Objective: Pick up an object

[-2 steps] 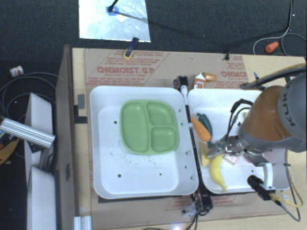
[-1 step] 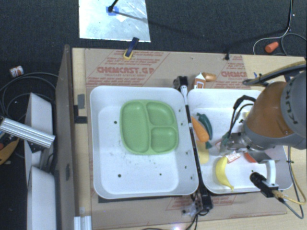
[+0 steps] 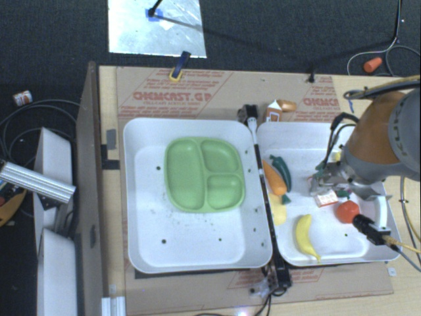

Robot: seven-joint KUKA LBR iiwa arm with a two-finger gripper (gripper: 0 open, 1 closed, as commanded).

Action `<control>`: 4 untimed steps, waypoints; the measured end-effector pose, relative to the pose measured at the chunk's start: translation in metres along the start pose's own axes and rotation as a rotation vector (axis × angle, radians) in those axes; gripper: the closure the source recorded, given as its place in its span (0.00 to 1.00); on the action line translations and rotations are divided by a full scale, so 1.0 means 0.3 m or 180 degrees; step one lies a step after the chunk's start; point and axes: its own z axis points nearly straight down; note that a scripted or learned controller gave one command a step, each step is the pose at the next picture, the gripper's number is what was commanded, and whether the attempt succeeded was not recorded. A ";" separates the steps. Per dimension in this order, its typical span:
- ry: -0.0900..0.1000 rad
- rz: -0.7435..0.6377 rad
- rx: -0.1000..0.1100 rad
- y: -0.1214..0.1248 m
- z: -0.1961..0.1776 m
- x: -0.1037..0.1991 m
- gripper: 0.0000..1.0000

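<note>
Operator: Gripper status?

Technician: Low in right bin, over small red-and-white object beside tomato. Finger state: cannot tell. Centre over one object, descend vertically, close fully before lifting.

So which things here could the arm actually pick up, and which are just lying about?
Job: banana, carrot, tomato, green pepper, all in the right bin; gripper.
Lying about: green tray in the left bin, cables, foil sheet.
</note>
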 end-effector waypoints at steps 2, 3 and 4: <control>0.0003 -0.0025 0.0012 0.078 -0.345 -0.006 1.00; -0.0002 -0.0006 0.0023 0.073 -0.336 -0.020 0.00; -0.0009 0.0019 0.0033 0.079 -0.169 -0.227 0.00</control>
